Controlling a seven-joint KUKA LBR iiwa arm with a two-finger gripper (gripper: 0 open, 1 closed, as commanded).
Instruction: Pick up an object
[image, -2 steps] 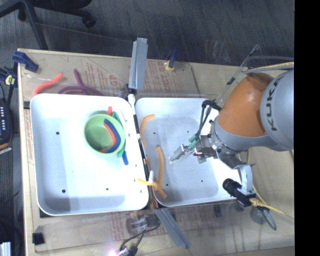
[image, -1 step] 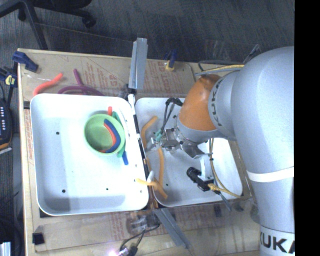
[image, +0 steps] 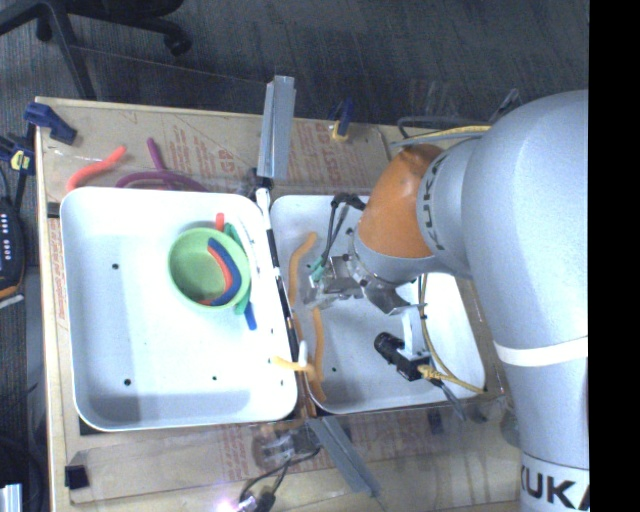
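Gripper (image: 325, 283) low in right bin (image: 455, 385), green bowl (image: 205, 268) in left bin (image: 120, 330)

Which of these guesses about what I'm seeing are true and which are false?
1. A green bowl sits in the left bin. True.
2. The green bowl is upside down. False: its opening faces up, with colourful pieces inside.
3. The arm's gripper is over the right bin. True.
4. The arm has a blue band above the wrist. False: the band is orange.
5. A brown strip lies along the right bin's left side. True.
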